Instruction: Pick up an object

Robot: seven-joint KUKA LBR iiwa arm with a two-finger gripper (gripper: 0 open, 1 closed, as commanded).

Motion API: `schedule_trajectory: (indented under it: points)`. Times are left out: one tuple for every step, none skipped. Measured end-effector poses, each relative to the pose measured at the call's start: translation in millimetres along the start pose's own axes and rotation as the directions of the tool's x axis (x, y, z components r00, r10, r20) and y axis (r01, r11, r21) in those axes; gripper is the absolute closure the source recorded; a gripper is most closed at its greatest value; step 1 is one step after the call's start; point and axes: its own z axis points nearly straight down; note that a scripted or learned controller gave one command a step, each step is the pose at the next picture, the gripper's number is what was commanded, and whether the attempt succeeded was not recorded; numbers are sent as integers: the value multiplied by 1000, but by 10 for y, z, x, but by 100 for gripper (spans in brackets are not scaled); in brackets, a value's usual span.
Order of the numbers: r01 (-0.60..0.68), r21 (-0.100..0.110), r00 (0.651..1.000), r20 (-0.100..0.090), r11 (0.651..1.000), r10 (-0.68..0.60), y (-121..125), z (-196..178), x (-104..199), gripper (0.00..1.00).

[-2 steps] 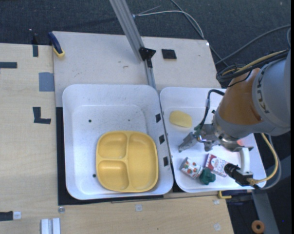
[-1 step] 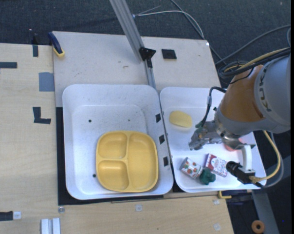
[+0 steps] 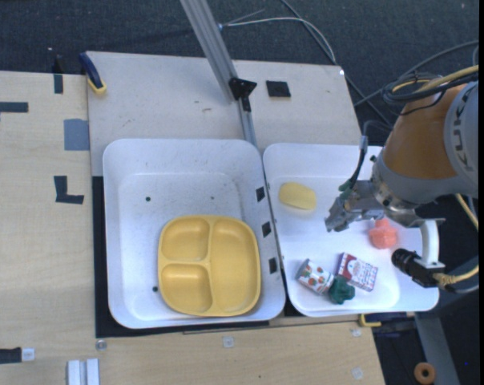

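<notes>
The hand [image 3: 336, 220] hovers low in the right bin [image 3: 322, 157] — I cannot tell its grip state — with the yellow block [image 3: 297, 196] nearest, just up-left of it, long axis roughly crosswise.

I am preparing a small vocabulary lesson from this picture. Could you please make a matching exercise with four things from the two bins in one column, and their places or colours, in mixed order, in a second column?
Things:
1. divided plate
2. pale yellow oval
3. salmon-pink object
4. red and white carton

Descriptions:
A. near the front of the right bin, beside a small dark green piece
B. yellow, lying in the left bin
C. close under the arm's wrist, at the right bin's far right
D. in the right bin's upper left part, apart from the other items

Pairs: 1-B, 2-D, 3-C, 4-A
</notes>
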Motion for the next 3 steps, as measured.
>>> schedule_trajectory:
  points:
    - [0,2,1000,-1,1000,0,1,-135,3,100]
    - [3,4,1000,-1,1000,-3,-14,-50,528,100]
    - [4,5,1000,-2,1000,-4,-120,-90,995,100]
